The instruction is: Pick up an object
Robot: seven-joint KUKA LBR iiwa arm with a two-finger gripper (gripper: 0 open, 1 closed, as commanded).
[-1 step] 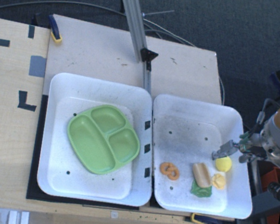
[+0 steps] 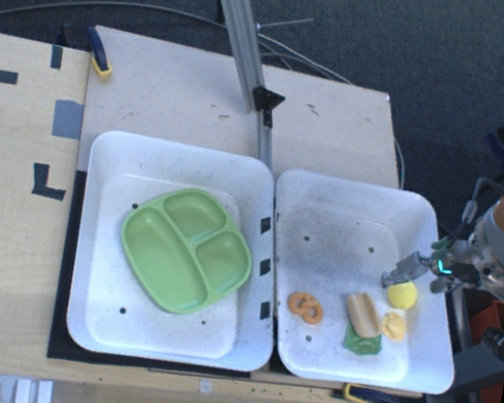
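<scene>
Green scrap [image 2: 363, 341], tan roll [image 2: 362, 313] and orange ring [image 2: 305, 307] crowd the right bin's [image 2: 346, 206] near edge; the pincer [image 2: 415, 269] hangs open, touching a yellow ball [image 2: 401, 294].

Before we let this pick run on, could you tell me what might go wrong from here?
1. The yellow ball under the gripper is round and may roll off.
2. The yellow piece, hot dog and green item lie close by and could get bumped.
3. The right bin's wall is near and could be struck.
</scene>
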